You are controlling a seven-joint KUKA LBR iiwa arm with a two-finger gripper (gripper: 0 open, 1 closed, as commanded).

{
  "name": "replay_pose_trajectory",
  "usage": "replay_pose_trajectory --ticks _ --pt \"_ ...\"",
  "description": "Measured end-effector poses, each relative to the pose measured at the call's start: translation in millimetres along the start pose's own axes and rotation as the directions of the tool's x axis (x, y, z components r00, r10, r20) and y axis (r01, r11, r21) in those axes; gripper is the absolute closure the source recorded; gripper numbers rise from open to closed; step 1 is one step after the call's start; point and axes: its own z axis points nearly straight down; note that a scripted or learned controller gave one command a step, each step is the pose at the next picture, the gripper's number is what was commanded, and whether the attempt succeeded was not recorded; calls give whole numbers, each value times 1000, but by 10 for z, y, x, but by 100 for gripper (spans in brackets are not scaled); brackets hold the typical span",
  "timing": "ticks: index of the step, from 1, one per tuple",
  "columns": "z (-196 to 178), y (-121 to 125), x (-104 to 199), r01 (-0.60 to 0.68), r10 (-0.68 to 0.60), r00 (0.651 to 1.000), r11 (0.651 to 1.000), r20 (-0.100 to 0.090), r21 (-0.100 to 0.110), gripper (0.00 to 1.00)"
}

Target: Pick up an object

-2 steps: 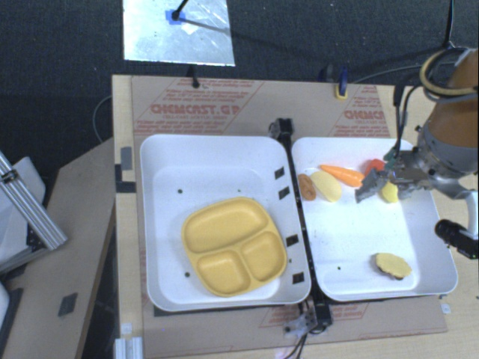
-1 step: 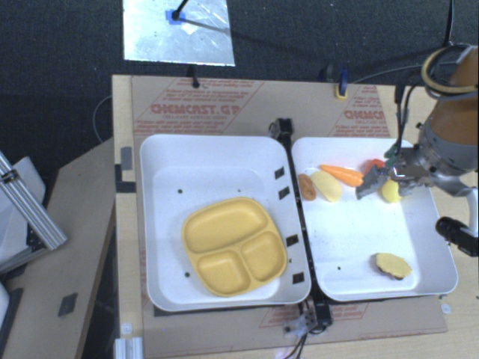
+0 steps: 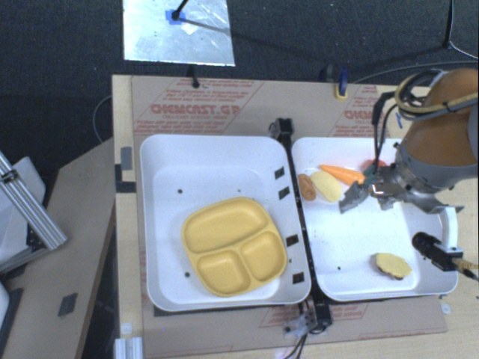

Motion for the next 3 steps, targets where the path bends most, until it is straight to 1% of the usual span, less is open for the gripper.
replay_pose_trajectory --ticks 1,2,3 --pt "426 -16 -32 -2 2 1000 1000 0 0 0" --pt "953 -115 -73 -2 2 1000 1000 0 1 0" --pt "818 -94 -74 -1 1 1000 1000 1 -5 100"
